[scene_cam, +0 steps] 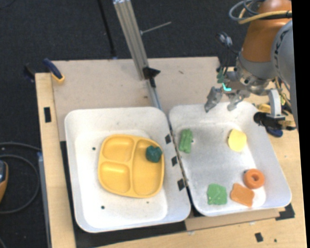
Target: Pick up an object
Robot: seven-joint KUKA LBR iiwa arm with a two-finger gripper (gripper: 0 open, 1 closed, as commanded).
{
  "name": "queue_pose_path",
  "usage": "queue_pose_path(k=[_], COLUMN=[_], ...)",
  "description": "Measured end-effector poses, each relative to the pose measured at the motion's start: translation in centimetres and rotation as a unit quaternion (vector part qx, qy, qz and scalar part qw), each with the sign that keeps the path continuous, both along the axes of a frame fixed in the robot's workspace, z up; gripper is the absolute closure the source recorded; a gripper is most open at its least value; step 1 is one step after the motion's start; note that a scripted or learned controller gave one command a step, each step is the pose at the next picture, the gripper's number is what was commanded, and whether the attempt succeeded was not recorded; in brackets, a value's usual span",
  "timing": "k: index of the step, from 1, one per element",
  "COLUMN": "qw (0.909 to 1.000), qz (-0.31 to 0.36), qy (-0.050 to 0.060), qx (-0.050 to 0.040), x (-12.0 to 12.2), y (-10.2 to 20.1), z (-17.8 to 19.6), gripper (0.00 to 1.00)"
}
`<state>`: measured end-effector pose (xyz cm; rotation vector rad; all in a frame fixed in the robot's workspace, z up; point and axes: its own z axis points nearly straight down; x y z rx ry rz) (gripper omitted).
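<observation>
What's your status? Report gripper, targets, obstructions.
Gripper over right bin's far rim, jaws open, holding nothing. Nearest target: yellow piece. Nothing in the way.

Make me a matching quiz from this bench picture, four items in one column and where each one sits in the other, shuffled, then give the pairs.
Items
1. yellow tray
2. dark green piece
3. orange ring
4. gripper

Places
A. above the right bin's far edge
B. right bin, near right corner
C. on the tray
D. in the left bin

Pairs: 1-D, 2-C, 3-B, 4-A
</observation>
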<state>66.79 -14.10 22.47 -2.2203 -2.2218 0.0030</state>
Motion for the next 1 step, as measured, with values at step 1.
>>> queue_pose_path(k=[1], qw=[1.0000], qz=[0.000], qy=[-0.001], qx=[-0.0002], x=[0.07], y=[0.01], z=[0.15], gripper=[0.00])
